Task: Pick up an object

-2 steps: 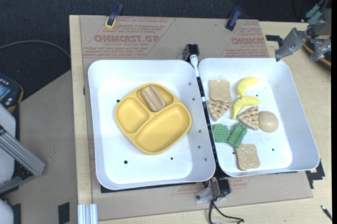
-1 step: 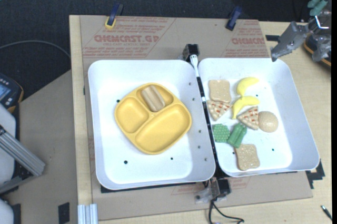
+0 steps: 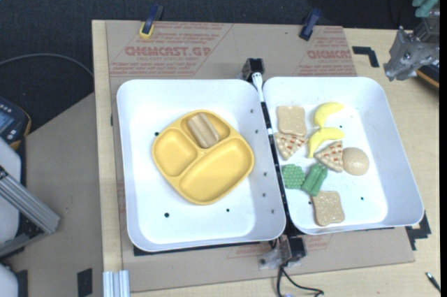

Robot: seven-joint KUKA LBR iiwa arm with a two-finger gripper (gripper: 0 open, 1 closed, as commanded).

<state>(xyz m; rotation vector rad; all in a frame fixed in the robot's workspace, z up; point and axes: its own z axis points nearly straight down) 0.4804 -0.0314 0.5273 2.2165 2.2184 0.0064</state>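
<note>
Bins sit side by side on the bench (image 3: 209, 44) as I watch from my station. In the left bin (image 3: 136, 149) I see a yellow divided plate (image 3: 209, 177), and a tan sausage-like piece (image 3: 202, 129) lies in the plate's upper compartment. The right bin (image 3: 391, 149) carries the loose toy food: a cracker square (image 3: 290, 119) at upper left, a pizza slice (image 3: 288, 145) just below it, two yellow banana pieces (image 3: 326, 112) to the right (one above the other), a second pizza wedge (image 3: 331, 156) touching a round beige bun (image 3: 355, 161), a green leafy piece (image 3: 292, 175) beside a green pickle-like stick (image 3: 314, 179), and a slice of toast (image 3: 327, 208) nearest me at the bottom. All of these rest on the bin floor, none lifted. My gripper (image 3: 408, 54) hangs at the right edge, above the far right corner of the right bin and outside its rim, well apart from every food piece. I cannot tell how the fingers stand from this angle; nothing shows between them.
</note>
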